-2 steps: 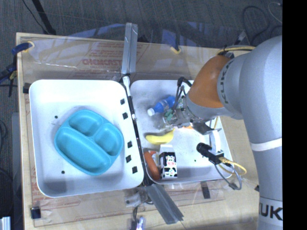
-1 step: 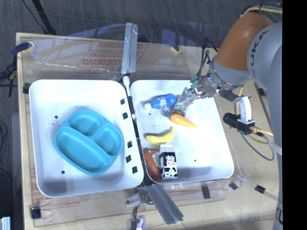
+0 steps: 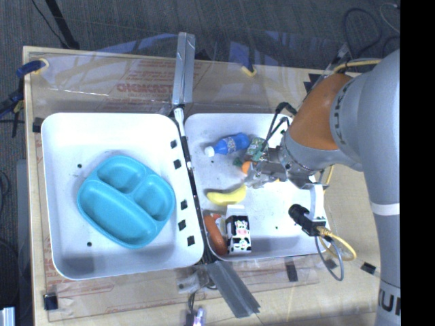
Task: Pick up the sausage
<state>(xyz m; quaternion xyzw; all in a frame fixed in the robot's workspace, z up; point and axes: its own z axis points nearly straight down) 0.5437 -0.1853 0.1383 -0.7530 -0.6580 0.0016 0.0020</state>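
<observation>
**Q:** Where is the sausage (image 3: 214, 231) seen?
**A:** Camera view: in the right bin (image 3: 275, 240), near-left corner, lodged between the wall and a cow-print carton (image 3: 237, 235), just below a banana (image 3: 226, 195).
**Q:** Its long axis?
**A:** Laid along that wall, near-to-far.
**Q:** Handling?
**A:** Judged light, soft, slightly slick; best taken across its middle. The gripper (image 3: 262, 170) is seen beyond the banana; whether it is open cannot be told.

Bench (image 3: 306, 294), viewed from above at a slant. You see a pale wooden top, its far part covered by a clear glossy sheet (image 3: 109, 70) with reddish print beneath. Two shallow white bins rest on it side by side: the left bin (image 3: 64, 131) and the right bin (image 3: 275, 219), inner walls meeting. A grey metal bar (image 3: 182, 66) runs from the far edge to their seam.
</observation>
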